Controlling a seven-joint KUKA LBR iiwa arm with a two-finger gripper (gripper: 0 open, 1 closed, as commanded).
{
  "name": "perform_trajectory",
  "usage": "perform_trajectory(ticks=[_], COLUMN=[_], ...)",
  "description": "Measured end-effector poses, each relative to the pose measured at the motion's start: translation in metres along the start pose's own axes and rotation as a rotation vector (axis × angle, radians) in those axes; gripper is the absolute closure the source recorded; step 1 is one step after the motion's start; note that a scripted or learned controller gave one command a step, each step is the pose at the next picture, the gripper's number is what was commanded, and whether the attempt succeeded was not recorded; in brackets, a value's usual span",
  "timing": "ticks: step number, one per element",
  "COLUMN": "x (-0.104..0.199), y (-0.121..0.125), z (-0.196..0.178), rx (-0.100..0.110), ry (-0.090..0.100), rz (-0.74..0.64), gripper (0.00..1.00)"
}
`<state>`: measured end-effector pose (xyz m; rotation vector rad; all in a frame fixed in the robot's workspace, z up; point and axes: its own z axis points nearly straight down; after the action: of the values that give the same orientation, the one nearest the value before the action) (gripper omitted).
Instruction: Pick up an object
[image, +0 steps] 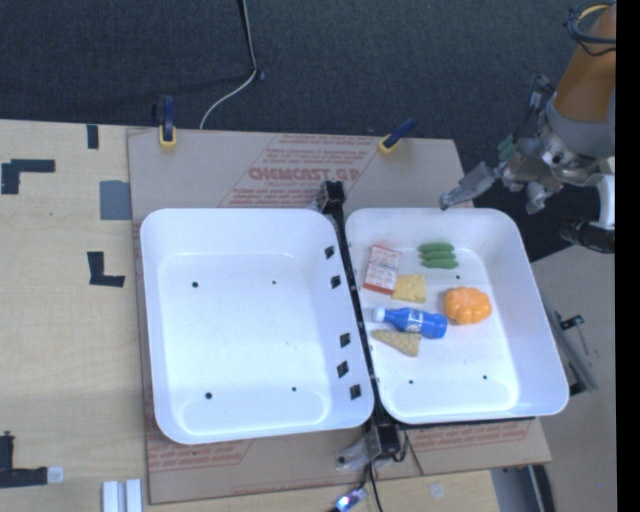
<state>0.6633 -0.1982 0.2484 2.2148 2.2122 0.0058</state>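
The task named no single object; the candidates all lay in the right bin (535, 330), grouped in its left and upper part. A blue bottle (412, 320) lay on its side with its long axis running nearly left to right, tilted slightly down toward the right, its white cap end pointing left toward the divider between the bins. Just below it, touching or nearly so, sat a tan wedge-shaped piece (398, 342), its long axis also roughly left to right. Above the bottle lay a yellow square block (410, 289), and beside that, to the upper left, a red-and-white packet (380, 268) tilted a little off upright. To the bottle's right was an orange rounded toy (467, 305), just beside it. Further up lay a green pea pod (437, 255), long axis left to right.

The left bin (170, 300) adjoined along the centre clips.

The gripper (470, 190) hung above the right bin's upper right rim, well apart from every object, holding nothing; how far it was open could not be told.
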Motion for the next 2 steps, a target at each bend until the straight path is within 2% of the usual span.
perform_trajectory(ticks=[1, 2], x=[-0.007, 0.032], y=[-0.024, 0.002], z=[0.086, 0.091], rx=[0.020, 0.011], ry=[0.006, 0.006], rz=[-0.001, -0.006], gripper=[0.00, 0.00])
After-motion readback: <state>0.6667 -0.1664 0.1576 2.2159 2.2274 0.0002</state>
